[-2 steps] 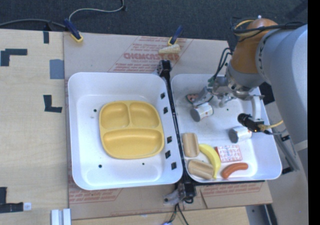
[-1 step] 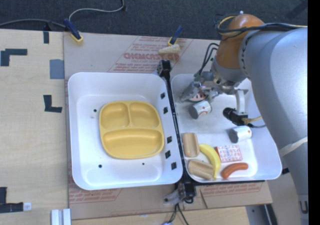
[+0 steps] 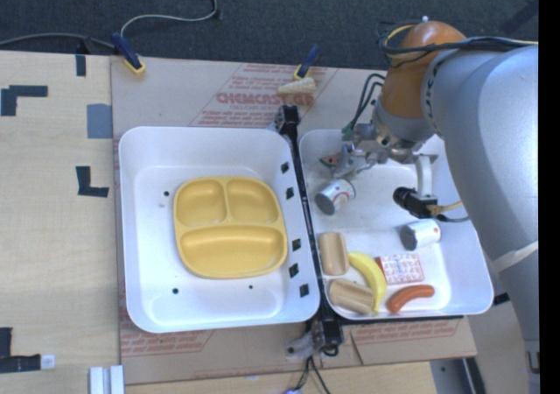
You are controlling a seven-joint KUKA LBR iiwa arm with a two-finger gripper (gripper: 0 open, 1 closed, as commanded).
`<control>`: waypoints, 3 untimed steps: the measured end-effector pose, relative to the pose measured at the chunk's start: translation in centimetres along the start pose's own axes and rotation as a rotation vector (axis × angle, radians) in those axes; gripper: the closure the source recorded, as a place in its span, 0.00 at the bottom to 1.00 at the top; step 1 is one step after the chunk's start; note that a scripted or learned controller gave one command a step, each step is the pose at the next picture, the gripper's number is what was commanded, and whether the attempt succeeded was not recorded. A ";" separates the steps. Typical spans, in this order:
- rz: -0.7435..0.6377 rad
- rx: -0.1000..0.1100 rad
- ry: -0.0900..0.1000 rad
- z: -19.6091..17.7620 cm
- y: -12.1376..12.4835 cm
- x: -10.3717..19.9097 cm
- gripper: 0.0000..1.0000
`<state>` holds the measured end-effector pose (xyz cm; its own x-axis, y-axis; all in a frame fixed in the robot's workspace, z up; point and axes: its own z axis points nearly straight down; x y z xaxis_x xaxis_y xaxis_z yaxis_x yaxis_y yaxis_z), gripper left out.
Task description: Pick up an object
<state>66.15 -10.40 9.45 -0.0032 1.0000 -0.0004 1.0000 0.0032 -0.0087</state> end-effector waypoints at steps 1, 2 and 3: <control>0.000 -0.010 0.001 -9.0 -2.4 7.9 1.00; 0.001 -0.008 0.001 -8.9 -2.5 7.8 0.00; 0.004 -0.006 -0.001 -3.5 -4.2 0.8 0.00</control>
<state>61.96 -9.60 13.03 0.0009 1.0000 -0.0017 1.0000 -0.0009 -0.0030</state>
